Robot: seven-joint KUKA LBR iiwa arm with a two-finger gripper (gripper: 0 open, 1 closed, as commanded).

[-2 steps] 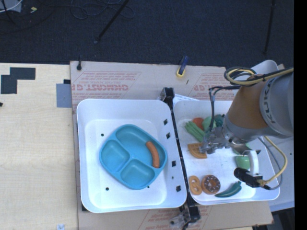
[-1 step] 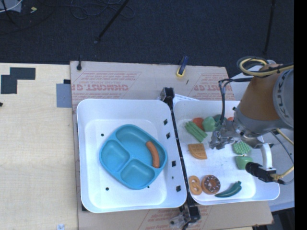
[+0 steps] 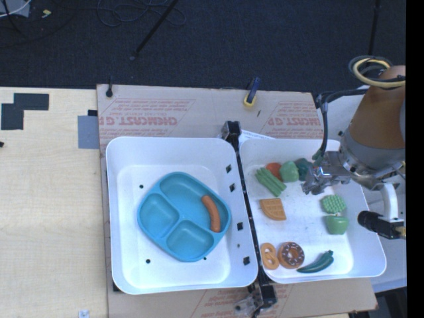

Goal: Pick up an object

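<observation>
— Where is your gripper?

— My gripper (image 3: 317, 181) hangs over the right bin (image 3: 371, 264), near its back edge. I cannot tell its state.

— And the toys?

— A green toy (image 3: 289, 171) lies just to its left; the green pepper (image 3: 336, 224) sits nearer the front.

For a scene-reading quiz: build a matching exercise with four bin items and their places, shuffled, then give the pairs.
Things:
1. sausage
2. donut
3. blue plate
4. gripper

Places:
A. near edge of the right bin
B. on the blue plate
C. over the right bin's far part
D. on the left bin's floor

Pairs: 1-B, 2-A, 3-D, 4-C
</observation>
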